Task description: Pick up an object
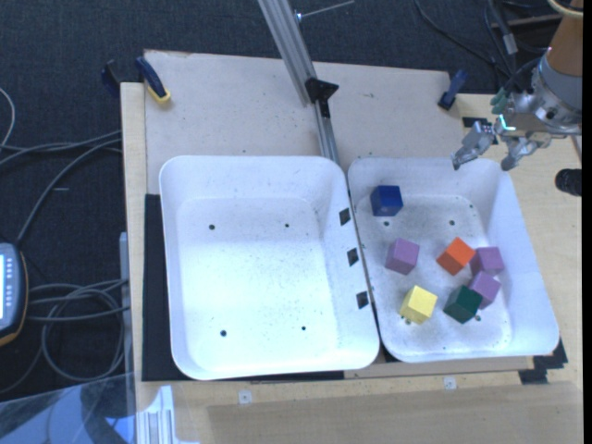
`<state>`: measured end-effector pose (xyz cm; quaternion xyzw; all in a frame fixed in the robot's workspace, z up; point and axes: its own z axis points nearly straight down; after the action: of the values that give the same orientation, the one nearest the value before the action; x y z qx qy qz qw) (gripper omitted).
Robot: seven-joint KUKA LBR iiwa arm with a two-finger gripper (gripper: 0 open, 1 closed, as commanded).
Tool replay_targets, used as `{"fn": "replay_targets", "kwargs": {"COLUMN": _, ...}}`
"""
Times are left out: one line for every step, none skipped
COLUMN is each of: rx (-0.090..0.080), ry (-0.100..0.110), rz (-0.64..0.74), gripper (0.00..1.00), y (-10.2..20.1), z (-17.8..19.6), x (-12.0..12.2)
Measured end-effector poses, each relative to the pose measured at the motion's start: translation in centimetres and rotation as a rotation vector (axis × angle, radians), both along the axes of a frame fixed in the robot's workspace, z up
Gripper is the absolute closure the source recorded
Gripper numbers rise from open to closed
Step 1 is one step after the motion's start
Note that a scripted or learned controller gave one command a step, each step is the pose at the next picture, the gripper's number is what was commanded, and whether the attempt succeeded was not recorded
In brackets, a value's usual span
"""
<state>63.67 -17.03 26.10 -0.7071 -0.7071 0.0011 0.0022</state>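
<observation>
1. Camera view, landmark: the right bin holds every candidate, all loose on its floor, so any could serve as the pick.
2. Blue cube sits alone toward the bin's far left, the easiest to reach, I judge.
3. One purple cube lies mid-floor; yellow cube near the front.
4. Orange cube, green cube and two more purple cubes crowd together at the bin's right, leaving fingers little room.
5. The gripper hangs above the bin's far rim, fingers spread apart, pinching nothing and touching no cube.
6. The left bin adjoins it.
</observation>
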Motion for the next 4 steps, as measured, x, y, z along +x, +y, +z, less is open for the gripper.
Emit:
{"fn": "replay_targets", "kwargs": {"rx": -0.002, "ry": -0.004, "rz": 0.002, "gripper": 0.0, "y": 0.0, "z": 0.3, "x": 0.1}}
{"fn": "replay_targets", "kwargs": {"rx": 0.0, "ry": 0.002, "rz": 0.0, "gripper": 0.0, "y": 0.1, "z": -5.3, "x": -1.0}}
{"fn": "replay_targets", "kwargs": {"rx": 0.001, "ry": 0.003, "rz": 0.0, "gripper": 0.0, "y": 0.4, "z": -11.7, "x": -1.0}}
{"fn": "replay_targets", "kwargs": {"rx": 0.0, "ry": 0.001, "rz": 0.001, "gripper": 0.0, "y": 0.5, "z": -16.5, "x": -1.1}}
